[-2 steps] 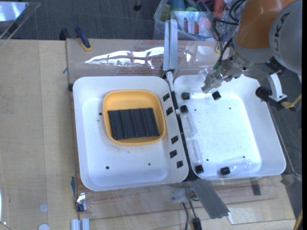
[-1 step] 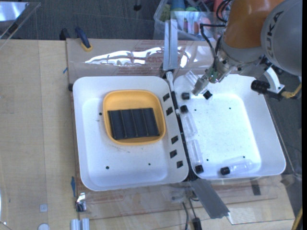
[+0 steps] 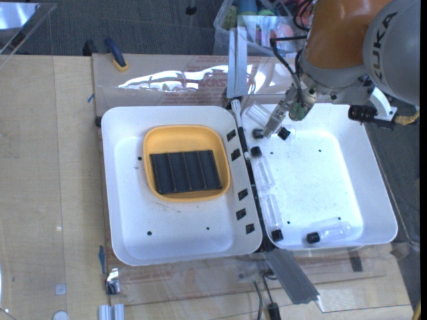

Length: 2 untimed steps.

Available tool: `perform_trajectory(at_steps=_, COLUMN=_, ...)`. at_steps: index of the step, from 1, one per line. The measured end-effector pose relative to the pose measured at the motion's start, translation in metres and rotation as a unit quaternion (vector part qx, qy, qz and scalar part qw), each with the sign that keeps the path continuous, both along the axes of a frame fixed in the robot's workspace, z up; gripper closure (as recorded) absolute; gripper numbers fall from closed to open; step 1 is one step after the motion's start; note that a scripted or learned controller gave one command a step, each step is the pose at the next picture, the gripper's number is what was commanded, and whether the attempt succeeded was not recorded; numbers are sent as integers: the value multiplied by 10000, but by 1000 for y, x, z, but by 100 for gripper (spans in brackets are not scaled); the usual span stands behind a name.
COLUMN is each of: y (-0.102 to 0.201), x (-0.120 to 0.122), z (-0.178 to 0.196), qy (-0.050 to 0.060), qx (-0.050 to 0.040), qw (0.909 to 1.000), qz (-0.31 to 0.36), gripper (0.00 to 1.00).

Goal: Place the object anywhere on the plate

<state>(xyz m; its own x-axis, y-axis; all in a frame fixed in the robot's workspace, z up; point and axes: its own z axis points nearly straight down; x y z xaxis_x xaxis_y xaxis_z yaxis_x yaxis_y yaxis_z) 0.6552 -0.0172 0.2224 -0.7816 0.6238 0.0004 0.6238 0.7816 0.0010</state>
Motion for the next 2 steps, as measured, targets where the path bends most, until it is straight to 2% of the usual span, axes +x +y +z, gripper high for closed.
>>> perform_trajectory(at_steps=1, y=11, x=6, z=24, qy=-40, qx=-4, qw=9942, qz=1074, gripper=100)
perform_trajectory(at_steps=2, y=-3, x=-8, z=-6, qy=-7, qx=0, qw=9787, qz=2054, gripper=100)
